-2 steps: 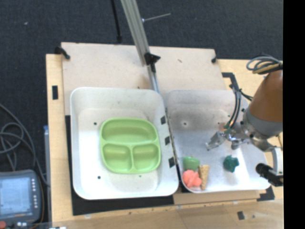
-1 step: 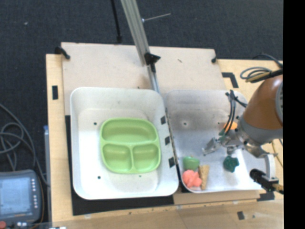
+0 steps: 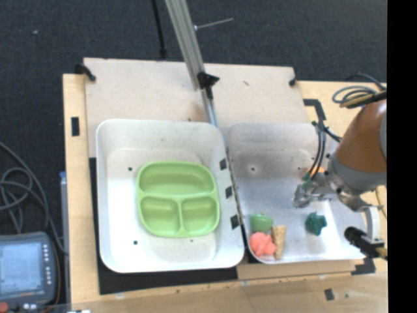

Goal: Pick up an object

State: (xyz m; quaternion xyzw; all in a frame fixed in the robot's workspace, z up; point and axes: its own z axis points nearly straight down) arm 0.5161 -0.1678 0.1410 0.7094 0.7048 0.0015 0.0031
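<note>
Now you see the gripper [image 3: 308,195] hovering in the right bin [image 3: 273,142], just above the dark green toy [image 3: 316,223]; its grip state you cannot tell.

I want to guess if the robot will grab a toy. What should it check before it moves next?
1. A toy is close to the gripper: ok, the dark green toy lies just below it in the right bin.
2. Dark green toy has room around it: ok, it lies apart from the others.
3. Fingers open: cannot tell.
4. Gripper lined up over the toy: cannot tell from this slant.
5. Other toys easy to grab: not ok, the light green toy, pink toy and tan cone crowd one corner.
6. Green tray out of the way: ok, it sits in the left bin.
</note>
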